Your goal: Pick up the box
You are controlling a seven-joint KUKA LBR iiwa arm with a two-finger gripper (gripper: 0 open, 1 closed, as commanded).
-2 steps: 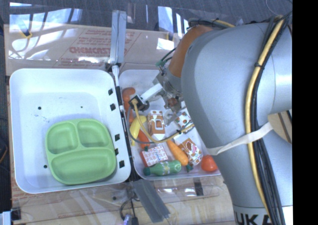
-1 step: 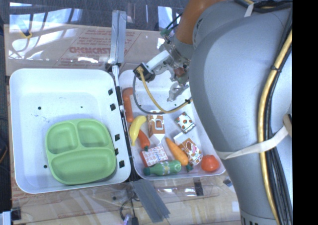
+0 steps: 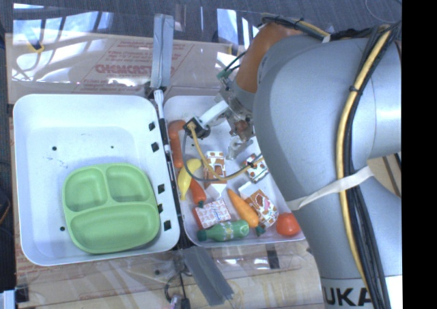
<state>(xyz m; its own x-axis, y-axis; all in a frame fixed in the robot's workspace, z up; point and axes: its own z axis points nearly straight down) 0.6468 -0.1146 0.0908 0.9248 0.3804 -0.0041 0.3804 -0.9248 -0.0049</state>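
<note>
So the arm [image 3: 321,144] reaches in from the right and covers most of the right bin [image 3: 179,106], w/ the gripper [image 3: 240,138] hanging low over the bin's upper-middle, prob lining up for a grab. Can't tell whether it's clenched or released, too much clutter and blur there, and nothing visibly sits in it.

All the loose stuff is piled in the right bin, which makes sense as the pick source. The left bin [image 3: 41,123] only has the green divided tray [image 3: 109,209], 1 of those, 3 compartments.

Count in the right bin, approx: 4 small red/white patterned boxes. One box [image 3: 216,163] is mid-bin just left of the gripper, a 2nd [image 3: 256,168] is right against the arm, a 3rd [image 3: 214,213] sits lower, a 4th [image 3: 263,207] is lower right. Plus 2 carrots [image 3: 242,207], 1 green bottle [image 3: 224,232], 1 tomato [image 3: 288,225], 1 yellow banana-ish thing [image 3: 186,177] and 1 sausage [image 3: 176,140].

Closest boxes to the gripper are the first two, so prob one of those is the target.
</note>
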